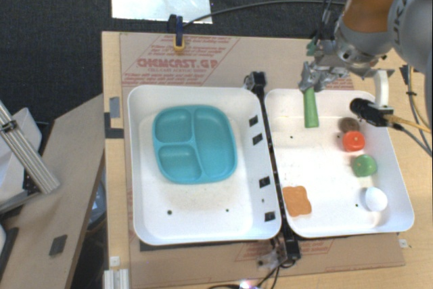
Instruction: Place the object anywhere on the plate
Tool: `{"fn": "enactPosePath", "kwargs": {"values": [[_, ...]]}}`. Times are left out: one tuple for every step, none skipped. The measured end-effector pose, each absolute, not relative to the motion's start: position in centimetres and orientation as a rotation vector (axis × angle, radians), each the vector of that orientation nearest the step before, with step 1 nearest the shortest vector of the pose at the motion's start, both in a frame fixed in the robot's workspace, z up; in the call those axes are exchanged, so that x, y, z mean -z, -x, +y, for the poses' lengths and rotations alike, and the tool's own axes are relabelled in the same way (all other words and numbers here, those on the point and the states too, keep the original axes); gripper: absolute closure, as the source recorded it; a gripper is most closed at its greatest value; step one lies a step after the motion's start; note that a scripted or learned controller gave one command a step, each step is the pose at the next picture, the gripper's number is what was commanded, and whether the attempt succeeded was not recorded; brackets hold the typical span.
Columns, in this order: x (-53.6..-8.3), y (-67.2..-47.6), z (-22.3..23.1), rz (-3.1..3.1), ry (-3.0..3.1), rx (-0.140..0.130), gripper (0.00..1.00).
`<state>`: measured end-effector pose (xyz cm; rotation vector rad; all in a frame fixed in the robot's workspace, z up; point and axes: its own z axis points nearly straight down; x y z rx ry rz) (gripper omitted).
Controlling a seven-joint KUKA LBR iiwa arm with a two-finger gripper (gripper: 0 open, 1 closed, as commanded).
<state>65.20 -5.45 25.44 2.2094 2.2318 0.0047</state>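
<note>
The gripper (312, 82) hangs over the right bin (325, 227) at its twelve o'clock edge, its fingers closed narrowly on the top end of a green stick (310, 109), which hangs upright below them. In the left bin (145, 213) lies a blue plate (195, 144) with three compartments, well apart at nine o'clock of the stick; a black divider (265, 145) stands between the bins. At the stick's four o'clock sit a brown piece (349, 124), a red tomato (353, 141), a green ball (365, 165) and a white egg (374, 199); an orange slice (296, 200) lies at six o'clock.

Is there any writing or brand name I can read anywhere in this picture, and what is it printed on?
"CHEMCAST GP": large red letters on the brown sheet under the two white bins.
Smaller red lines above and below those letters: too small and blurred to read.
I can make out no writing on the teal plate.
</note>
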Motion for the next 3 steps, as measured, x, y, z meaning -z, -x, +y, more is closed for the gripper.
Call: {"fn": "enactPosePath", "kwargs": {"values": [[-24.5,-65.3,1.0,2.234,-2.21,-0.005,1.0],[-23.0,-65.2,6.3,2.233,-2.211,-0.003,1.0],[-23.6,-66.2,11.8,2.233,-2.21,-0.007,1.0]]}}
